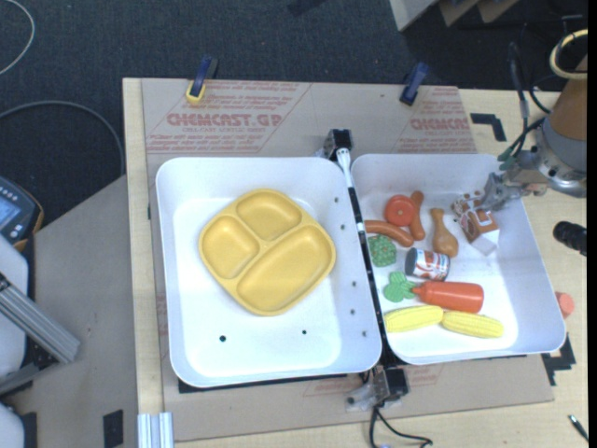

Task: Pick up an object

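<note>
1. Camera view, gripper (487, 202): the pincer hangs over the upper right part of the right bin (532, 278), reached in from the right on the grey arm (564, 147) with its orange band. Its fingers sit close around a small brown-and-white toy (478, 222), though whether the toy is truly clamped between them cannot be told.
2. Nearest neighbours: a tan drumstick (443, 233) lies just left of the small toy, with a red tomato (402, 210) and a sausage (389, 232) further left.
3. Middle of the right bin: a green round piece (381, 250), a small can (427, 265) and an orange carrot (451, 295) with a green top lie close together.
4. Front of the right bin: a yellow banana (412, 319) and a corn cob (471, 324) lie end to end near the front wall.
5. Open room: the right-hand strip of the right bin's floor is bare white.
6. Left bin (177, 278): a yellow divided plate (268, 251) sits at its centre, with bare floor on all sides.
7. Surface: both bins rest side by side, rims touching, on a brown board (140, 250) held by two clamps (200, 79) at the far edge.
8. Writing: red print on the board reads "CHEMCAST GP", partly covered by the bins.
9. Surroundings: dark carpet (84, 45) with thin cables lies beyond the board.
</note>
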Available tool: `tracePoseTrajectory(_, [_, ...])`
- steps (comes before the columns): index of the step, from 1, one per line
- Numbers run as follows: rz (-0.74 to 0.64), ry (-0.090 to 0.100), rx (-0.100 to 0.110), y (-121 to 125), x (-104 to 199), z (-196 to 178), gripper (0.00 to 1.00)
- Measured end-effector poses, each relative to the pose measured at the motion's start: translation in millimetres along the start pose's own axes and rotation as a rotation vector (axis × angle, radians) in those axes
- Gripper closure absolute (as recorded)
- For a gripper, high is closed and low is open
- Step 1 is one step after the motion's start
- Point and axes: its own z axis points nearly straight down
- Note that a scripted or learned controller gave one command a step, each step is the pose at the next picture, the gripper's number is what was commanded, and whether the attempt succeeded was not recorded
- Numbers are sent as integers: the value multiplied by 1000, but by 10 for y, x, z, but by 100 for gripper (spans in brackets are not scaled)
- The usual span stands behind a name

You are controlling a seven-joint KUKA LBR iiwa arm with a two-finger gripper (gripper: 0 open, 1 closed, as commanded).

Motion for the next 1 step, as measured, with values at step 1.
tracePoseTrajectory(1, [0, 0, -2, 105, 5, 22, 100])
